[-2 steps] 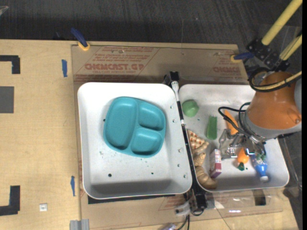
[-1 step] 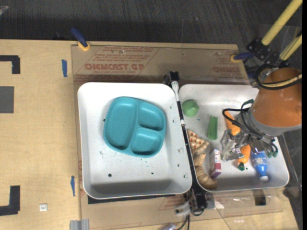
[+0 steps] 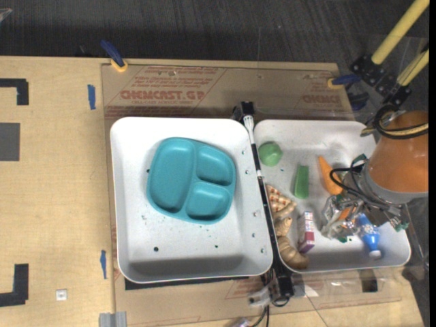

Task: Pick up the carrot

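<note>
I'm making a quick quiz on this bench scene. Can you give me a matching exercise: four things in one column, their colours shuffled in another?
Things:
1. divided plate
2. carrot
3. ball
4. bottle

Colours:
A. orange
B. blue and white
C. teal
D. green

Pairs: 1-C, 2-A, 3-D, 4-B

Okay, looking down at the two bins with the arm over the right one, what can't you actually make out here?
- Gripper, camera view: the wrist and cables cover it, so jaws open or shut cannot be told.
- Carrot: its lower end runs under the cables.
- Blue and white item: partly under the gripper, too small to name.
- Brown items by the right bin's left wall: too blurred to identify.
</note>
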Motion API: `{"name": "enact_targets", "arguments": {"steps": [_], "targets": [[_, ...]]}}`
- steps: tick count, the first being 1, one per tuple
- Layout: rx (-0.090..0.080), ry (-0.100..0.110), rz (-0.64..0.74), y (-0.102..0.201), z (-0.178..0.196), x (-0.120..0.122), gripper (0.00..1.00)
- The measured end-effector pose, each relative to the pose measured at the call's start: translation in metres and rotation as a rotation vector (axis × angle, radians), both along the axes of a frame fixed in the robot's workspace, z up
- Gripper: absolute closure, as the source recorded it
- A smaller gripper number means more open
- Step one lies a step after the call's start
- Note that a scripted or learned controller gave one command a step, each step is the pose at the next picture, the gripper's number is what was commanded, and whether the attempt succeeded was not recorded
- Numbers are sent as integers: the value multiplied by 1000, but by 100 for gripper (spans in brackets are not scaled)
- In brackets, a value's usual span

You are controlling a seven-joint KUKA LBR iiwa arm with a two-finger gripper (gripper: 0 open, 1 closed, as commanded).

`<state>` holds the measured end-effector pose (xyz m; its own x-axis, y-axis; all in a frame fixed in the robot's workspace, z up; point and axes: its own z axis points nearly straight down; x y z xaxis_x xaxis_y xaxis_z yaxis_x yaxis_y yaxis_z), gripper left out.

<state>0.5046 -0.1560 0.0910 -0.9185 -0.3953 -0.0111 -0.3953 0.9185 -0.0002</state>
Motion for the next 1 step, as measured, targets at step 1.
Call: {"name": "enact_targets", "arguments": {"steps": [1], "targets": [[-5,-4,154,36,91,25,100]]}}
